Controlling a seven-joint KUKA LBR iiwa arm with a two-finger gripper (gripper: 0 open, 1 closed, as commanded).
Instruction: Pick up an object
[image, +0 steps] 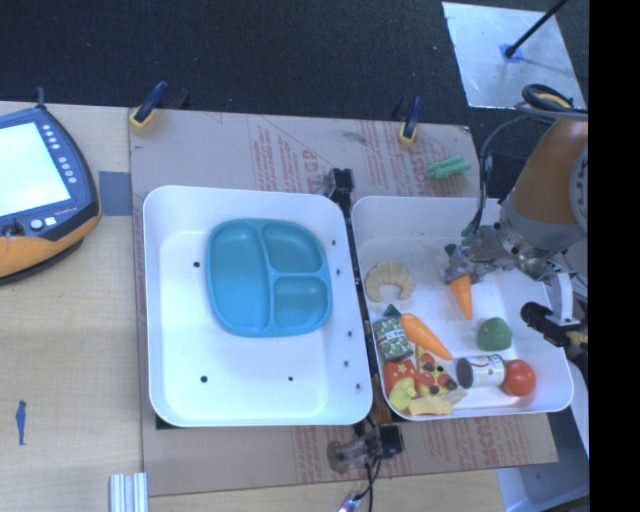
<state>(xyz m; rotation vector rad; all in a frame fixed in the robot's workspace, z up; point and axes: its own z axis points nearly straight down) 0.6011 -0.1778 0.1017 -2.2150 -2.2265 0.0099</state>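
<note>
The arm reaches in from the right over the right-hand bin (560, 395). Its gripper (462, 272) sits low near the bin's upper middle, directly above a small orange carrot (461, 296). The carrot's top end meets the gripper's tip and its point hangs toward the lower edge of the view. The carrot appears to be gripped at its upper end, but the fingers merge with the dark wrist hardware, so whether they clamp it or merely touch it cannot be told for certain.

Step in hand, as judged: the grasp itself, or the first instant of the lift. The carrot is the likely target object.

Other contents of the right bin:
- a croissant (389, 281) to the left of the carrot, apart from it;
- a larger carrot (425, 337) lying at a slant below;
- a green round item (493, 333) just right of centre;
- a small can (483, 371) beside a red tomato (519, 377);
- a pizza slice (420, 385) at the lower left corner.

The left bin (165, 300) holds a blue divided plate (268, 276).

Next move, as judged: a straight vertical rise, confirming that the carrot comes with the gripper. The hold is at one end only, so the carrot may swing or slip out; a slow lift is advisable.
</note>
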